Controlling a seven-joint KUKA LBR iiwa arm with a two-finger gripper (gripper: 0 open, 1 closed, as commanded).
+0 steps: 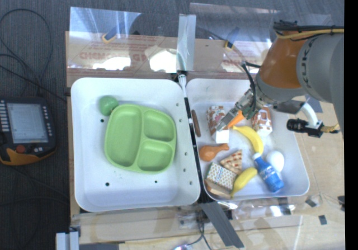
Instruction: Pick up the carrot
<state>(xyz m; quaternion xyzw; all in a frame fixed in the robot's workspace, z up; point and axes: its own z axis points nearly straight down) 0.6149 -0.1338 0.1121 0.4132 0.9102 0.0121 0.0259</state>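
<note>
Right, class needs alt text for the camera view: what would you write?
A grey and orange robot arm reaches from the right over the right white bin, its gripper at an orange carrot among toy foods. The left bin holds a green divided plate.

A KUKA iiwa arm (313,70) shows a smooth, rounded grey casing with pale lettering partly readable along its curved side. A broad orange band (282,64) wraps the section above the wrist. Thin black cables run along the top and loop beside the band. A white fitting with a black cylindrical end (305,123) projects below the casing.
</note>
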